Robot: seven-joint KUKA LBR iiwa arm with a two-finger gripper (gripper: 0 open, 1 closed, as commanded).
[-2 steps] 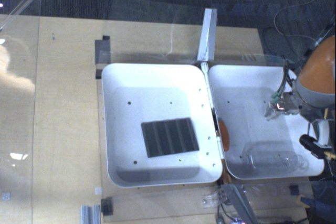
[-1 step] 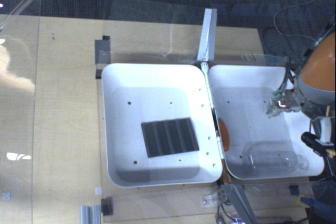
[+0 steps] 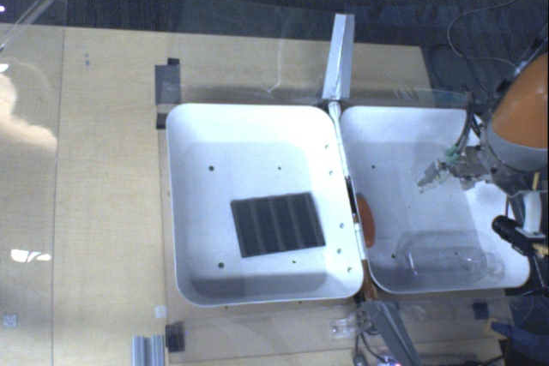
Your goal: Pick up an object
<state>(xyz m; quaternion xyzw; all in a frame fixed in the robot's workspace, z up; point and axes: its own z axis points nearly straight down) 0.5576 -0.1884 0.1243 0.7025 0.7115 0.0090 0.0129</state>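
A dark grey ridged rectangular pad [image 3: 278,224] lies flat in the left bin [image 3: 197,150], slightly below its middle. In the right bin [image 3: 386,133], an orange object [image 3: 366,221] rests against the left wall. A clear plastic bottle [image 3: 448,261] lies on its side near the front wall. My gripper [image 3: 439,171] hangs over the right bin's right half, above and apart from the bottle, with nothing seen in it. The arm's orange band [image 3: 521,111] shows at the right edge.
A grey metal bar [image 3: 339,64] rises behind the seam between the two bins. Black clamps [image 3: 168,86] sit at the left bin's corners. Cables [image 3: 497,9] run at the top right. Bare wooden bench [image 3: 86,201] lies to the left.
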